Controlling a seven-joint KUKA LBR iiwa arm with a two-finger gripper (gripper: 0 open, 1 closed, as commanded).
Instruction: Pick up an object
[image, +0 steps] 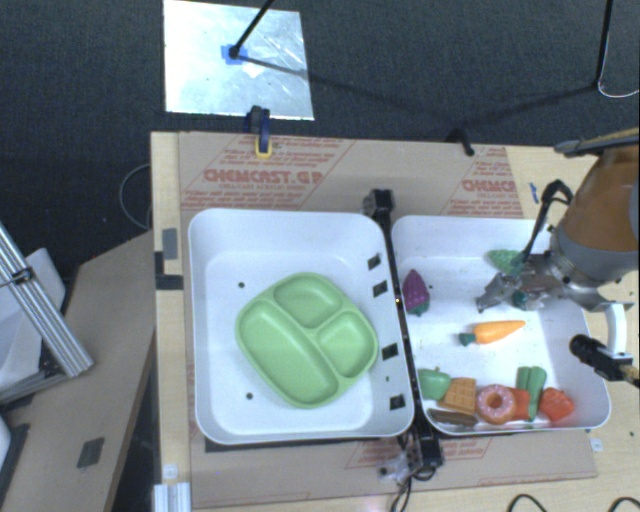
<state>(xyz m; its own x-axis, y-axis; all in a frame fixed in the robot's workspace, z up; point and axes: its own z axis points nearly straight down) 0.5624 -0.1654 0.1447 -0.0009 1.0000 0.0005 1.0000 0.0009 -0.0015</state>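
Gripper (503, 291) sits low at 12 o'clock of the orange plastic toy carrot (497, 331), grip state unclear, so closing may catch nothing.

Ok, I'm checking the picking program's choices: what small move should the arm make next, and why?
Probably a short drop toward the toy carrot. The pincer hovers in the right bin just above it, and the carrot lies apart from the other toys, so it looks like the easiest pick.
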